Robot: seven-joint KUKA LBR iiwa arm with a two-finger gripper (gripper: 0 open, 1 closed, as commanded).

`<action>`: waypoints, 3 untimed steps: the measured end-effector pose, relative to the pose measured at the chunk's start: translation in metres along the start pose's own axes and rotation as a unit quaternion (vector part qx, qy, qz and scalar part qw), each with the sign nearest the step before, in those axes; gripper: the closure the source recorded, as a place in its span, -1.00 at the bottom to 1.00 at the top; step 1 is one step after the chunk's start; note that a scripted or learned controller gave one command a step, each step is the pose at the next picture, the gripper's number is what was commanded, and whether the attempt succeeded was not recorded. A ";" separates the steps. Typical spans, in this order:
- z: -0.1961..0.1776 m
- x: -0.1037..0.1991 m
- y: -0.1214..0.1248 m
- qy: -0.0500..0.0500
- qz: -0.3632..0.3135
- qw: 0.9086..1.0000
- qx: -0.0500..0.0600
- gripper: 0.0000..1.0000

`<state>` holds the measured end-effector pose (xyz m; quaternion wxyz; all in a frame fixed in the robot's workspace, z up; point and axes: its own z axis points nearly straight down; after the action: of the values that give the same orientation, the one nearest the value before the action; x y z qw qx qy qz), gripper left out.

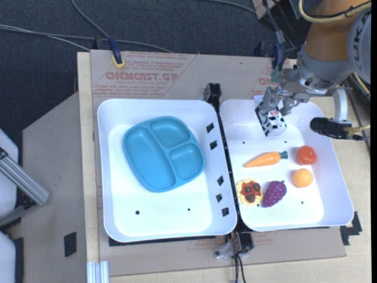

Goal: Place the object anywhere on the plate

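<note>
My fingers (272, 118), upper right of the frame, pinch a small black-and-white block (274, 122), seemingly light and rigid, best held by flat sides, bound for the blue plate (163, 152).

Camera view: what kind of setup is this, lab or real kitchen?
Most likely a robot lab bench, not a kitchen: two white bins clipped together on a cardboard sheet, toy food such as a plastic carrot and grapes, and loose cables on dark carpet.
</note>
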<state>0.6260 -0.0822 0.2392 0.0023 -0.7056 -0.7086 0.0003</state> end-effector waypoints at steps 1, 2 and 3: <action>0.011 0.042 -0.029 0.000 0.000 1.000 0.001 1.00; 0.021 0.096 -0.052 0.000 -0.001 1.000 0.001 1.00; 0.030 0.145 -0.077 0.000 0.000 1.000 0.001 1.00</action>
<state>0.5480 0.0622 0.2103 0.0032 -0.7053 -0.7089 0.0008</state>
